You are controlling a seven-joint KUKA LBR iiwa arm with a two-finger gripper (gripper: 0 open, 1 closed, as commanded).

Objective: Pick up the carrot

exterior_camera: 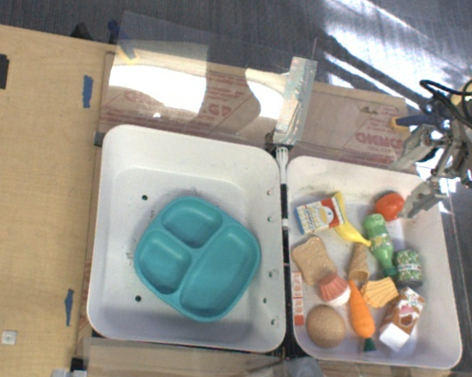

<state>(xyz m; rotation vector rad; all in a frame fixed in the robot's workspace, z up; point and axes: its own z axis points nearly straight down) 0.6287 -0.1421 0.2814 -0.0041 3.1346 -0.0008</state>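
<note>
The carrot [360,310] is orange with a small green tip. It lies in the right bin [443,336] near the front, between a brown egg-shaped toy [326,325] and a small carton [403,316]. My gripper [422,177] hangs over the bin's back right corner, just right of a red tomato [389,205], far from the carrot. Its fingers stand open with nothing between them.
The right bin also holds a banana [350,230], a bread slice [313,258], green vegetables [408,265], a cone [358,264] and a snack box [320,214], packed closely. A teal divided plate [198,258] lies in the left bin [123,174].
</note>
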